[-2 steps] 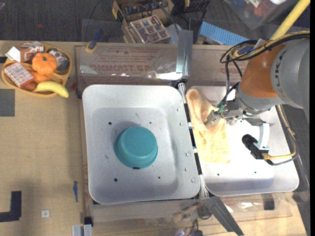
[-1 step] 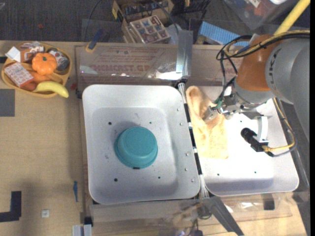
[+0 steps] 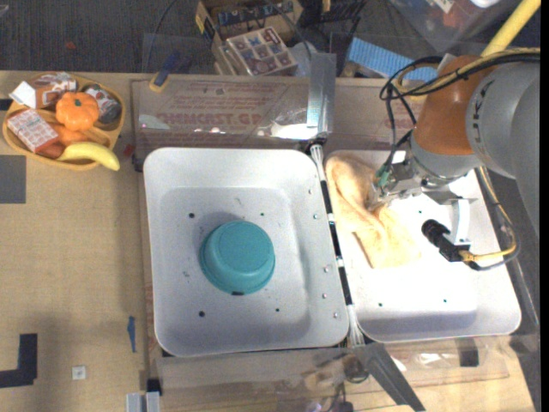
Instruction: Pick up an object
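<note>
Pale peach crumpled cloth [image 3: 364, 217] lies in your right white bin [image 3: 446, 312] — gripper [image 3: 383, 184] sits over its upper edge, grip unclear. Teal upturned bowl [image 3: 238, 257] — left bin [image 3: 171, 178].

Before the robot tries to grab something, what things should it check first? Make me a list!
1. Is there something to grab in the right white bin? Ok: a floppy peach-coloured cloth lies along its left side.
2. Is the gripper over that cloth? Ok: it sits at the cloth's upper right edge.
3. Is the cloth already held? Cannot tell: the wrist hides the tip.
4. Is the round teal plastic bowl out of the way? Ok: it rests upside down in the left white bin, apart from the arm.
5. Is the black cable clear of the cloth? Not ok: it hangs close beside it.
</note>
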`<state>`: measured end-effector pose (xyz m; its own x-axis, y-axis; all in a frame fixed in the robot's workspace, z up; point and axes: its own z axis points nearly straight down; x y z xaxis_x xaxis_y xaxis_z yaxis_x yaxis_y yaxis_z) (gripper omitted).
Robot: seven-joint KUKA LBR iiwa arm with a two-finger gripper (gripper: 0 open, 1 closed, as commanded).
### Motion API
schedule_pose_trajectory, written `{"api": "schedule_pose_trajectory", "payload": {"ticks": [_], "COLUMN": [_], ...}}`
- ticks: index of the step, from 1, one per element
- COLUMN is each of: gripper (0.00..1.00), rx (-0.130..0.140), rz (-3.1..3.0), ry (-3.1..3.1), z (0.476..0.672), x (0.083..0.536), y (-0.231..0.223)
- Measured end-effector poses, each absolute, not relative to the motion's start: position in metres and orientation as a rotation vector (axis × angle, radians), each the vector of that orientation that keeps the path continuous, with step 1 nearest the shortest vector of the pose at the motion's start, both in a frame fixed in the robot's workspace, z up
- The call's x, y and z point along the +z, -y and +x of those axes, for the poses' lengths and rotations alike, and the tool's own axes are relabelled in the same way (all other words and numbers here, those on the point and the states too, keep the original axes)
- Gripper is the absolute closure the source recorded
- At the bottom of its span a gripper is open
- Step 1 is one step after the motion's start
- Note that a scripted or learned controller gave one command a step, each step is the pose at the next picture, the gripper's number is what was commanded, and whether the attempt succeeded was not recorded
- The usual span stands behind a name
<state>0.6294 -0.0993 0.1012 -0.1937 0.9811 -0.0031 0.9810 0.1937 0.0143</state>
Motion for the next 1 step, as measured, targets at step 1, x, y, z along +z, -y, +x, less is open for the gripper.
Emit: {"api": "schedule_pose_trajectory", "payload": {"ticks": [1], "gripper": [1.00], "rx": [0.001], "rz": [1.349], "ry": [-2.832], "z": [0.6517], "x": [0.1850], "y": [0.0644]}}
